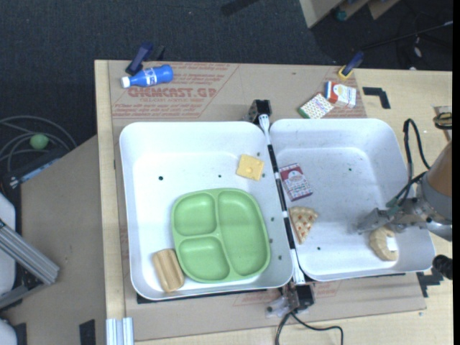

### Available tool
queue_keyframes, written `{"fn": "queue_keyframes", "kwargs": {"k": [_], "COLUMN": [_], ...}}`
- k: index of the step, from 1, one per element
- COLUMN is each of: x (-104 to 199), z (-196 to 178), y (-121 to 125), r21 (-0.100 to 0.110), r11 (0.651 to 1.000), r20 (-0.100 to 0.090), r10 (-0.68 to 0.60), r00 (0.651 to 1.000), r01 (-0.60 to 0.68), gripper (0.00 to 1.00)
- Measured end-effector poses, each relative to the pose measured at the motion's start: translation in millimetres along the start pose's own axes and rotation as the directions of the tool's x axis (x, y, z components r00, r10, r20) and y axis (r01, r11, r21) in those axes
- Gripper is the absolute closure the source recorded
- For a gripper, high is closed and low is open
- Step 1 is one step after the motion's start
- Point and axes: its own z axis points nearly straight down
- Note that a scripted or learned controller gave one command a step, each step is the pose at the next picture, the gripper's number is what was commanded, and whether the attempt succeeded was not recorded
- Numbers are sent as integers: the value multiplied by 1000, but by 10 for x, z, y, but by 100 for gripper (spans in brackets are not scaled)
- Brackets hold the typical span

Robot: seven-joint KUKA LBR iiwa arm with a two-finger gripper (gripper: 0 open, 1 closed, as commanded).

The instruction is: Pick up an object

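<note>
Your gripper (pixel 381 225) is hovering low in the right bin (pixel 338 139), beside 1 bread roll (pixel 384 244), likely lining up a grab; whether it is spread, you cannot tell.

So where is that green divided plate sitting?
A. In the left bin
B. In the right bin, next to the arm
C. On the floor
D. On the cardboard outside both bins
A: the green divided plate lies flat in the left bin, with a yellow cheese slice beyond it and a tan bread-like piece at its near left corner.
</note>
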Motion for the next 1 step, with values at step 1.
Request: {"fn": "queue_keyframes", "kwargs": {"k": [1], "x": [-5], "z": [-108], "y": [15], "r21": [-6], "r11": [1000], "r20": [3], "r10": [1], "r00": [1000], "r01": [-1], "gripper": [100]}}
